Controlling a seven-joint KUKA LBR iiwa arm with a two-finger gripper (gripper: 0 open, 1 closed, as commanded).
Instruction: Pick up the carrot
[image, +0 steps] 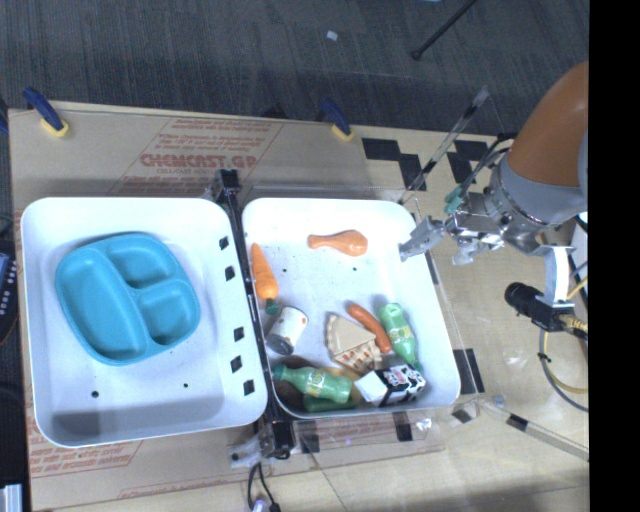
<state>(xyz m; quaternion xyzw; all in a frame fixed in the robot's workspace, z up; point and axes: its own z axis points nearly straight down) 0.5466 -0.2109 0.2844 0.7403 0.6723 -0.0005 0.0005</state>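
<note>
The gripper (425, 238) hangs over the right rim of the right bin (300, 212), its tip small and grey against the white, and whether it is spread or closed cannot be told; nothing shows in it. The carrot (263, 273) lies well apart from it, against the bin's left wall: a slim orange taper, narrow end up, a touch of green at its lower end. A second, shorter carrot-like piece (367, 322) lies slantwise near a tan wedge (350, 340) and a green bottle (397, 331). Other contents are an orange drumstick (338, 241) near the top, a small cup (288, 325), another green bottle (315, 385) lying flat, and a small carton (392, 384). The arm (545, 150) comes in from the right, its orange band above a grey wrist trailing cables. The left bin (45, 225) holds a blue divided plate (127, 295). Both bins rest on printed cardboard (190, 150) held by blue clamps (45, 110), with dark carpet beyond.
</note>
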